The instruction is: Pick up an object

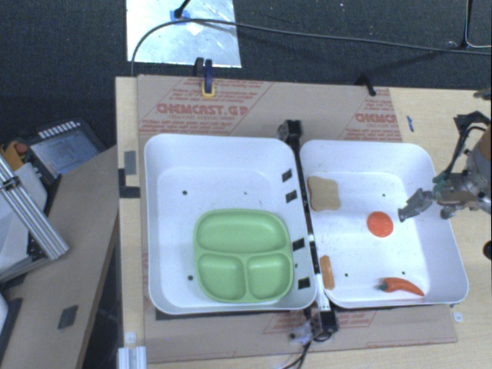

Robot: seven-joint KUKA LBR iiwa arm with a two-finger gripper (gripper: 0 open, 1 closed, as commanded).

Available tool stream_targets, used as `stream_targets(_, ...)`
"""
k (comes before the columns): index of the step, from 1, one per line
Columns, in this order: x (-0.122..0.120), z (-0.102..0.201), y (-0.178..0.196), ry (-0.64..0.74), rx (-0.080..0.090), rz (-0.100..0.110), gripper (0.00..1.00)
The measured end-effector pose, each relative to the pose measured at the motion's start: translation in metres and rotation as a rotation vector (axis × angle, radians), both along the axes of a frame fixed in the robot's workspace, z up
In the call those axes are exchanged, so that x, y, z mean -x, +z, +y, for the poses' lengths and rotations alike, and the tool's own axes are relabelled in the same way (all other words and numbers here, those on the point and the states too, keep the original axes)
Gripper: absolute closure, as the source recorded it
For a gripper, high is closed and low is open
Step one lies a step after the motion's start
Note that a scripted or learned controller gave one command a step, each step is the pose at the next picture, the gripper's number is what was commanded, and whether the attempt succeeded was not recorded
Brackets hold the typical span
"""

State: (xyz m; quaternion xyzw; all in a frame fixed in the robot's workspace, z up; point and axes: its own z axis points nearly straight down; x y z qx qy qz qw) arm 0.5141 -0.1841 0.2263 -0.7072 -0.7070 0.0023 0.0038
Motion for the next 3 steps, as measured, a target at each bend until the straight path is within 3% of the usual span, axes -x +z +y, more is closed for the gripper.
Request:
stream_targets(1, -0.002, 0.000, 0.005, 0.003, 0.002, -0.010, 0.00)
stream_targets(3, -0.001, -0.003, -0.100, 0.001, 0.001, -0.007, 0.00)
